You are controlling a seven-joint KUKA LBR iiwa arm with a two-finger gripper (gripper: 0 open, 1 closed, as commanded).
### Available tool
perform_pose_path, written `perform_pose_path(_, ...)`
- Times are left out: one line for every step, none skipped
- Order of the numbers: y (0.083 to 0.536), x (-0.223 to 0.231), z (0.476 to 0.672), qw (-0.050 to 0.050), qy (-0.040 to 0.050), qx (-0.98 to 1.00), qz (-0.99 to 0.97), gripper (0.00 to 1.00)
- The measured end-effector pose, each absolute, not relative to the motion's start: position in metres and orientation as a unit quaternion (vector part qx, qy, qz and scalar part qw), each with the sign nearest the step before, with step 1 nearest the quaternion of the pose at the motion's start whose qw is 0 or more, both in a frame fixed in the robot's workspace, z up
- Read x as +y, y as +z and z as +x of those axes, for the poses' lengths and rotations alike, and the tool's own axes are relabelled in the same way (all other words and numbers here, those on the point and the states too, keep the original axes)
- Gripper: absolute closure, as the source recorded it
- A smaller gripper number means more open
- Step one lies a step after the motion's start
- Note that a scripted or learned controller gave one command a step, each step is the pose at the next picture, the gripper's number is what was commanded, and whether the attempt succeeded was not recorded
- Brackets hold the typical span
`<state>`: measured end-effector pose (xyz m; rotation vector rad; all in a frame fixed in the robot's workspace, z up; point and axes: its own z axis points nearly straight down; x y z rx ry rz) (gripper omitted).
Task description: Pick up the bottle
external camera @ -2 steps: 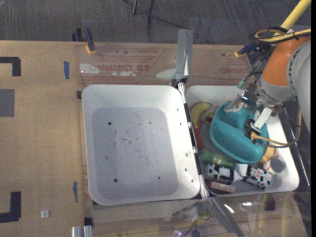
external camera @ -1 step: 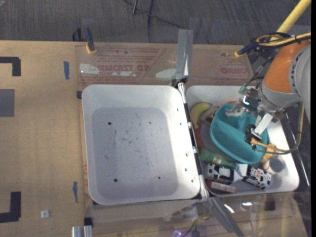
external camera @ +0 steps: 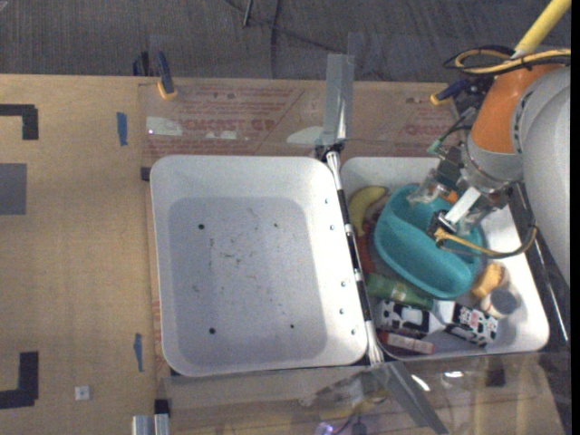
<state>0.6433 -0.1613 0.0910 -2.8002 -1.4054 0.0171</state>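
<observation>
Two white bins sit side by side. Near edge of right bin (external camera: pixel 535 333): black-white cartons (external camera: pixel 405 316), a red item, then a green bottle (external camera: pixel 396 289) lying flat, partly under a teal bowl (external camera: pixel 422 250). Orange-capped thing (external camera: pixel 490 280) beside bowl. Further back, a banana (external camera: pixel 364 204) w/ green tip. Gripper (external camera: pixel 441 191) sits over bowl's far rim; can't tell how the hand is set. Left bin (external camera: pixel 172 188) bare inside.

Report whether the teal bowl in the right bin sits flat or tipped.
Tipped. The teal bowl leans on the clutter in the right bin, its rim slanted; the gripper sits at its upper edge.
</observation>
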Motion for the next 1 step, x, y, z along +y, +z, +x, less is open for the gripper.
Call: perform_pose_path(0.2194,-0.1705,0.6678,0.001,0.0022,-0.445,-0.895,0.00)
